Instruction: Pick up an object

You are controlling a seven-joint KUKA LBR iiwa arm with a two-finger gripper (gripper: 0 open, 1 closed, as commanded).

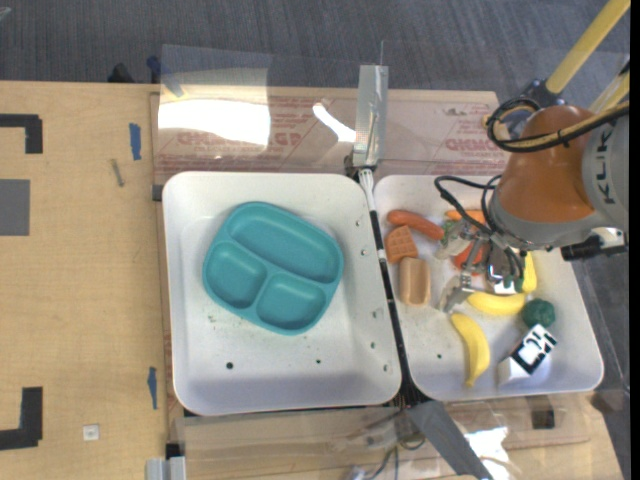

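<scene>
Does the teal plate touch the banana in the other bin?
Apart. The camera view shows the teal plate in the left bin, the banana in the right bin, the divider between.

My tool [478,268] hangs low over the middle of the right bin [580,373], among the toy food there. A banana [472,346] lies near that bin's front edge, a second banana [497,303] just beside my tool. A carrot [414,224] and a bread piece [414,280] sit along its left wall. In the left bin [190,368], a teal divided plate [272,266] rests centrally.
</scene>
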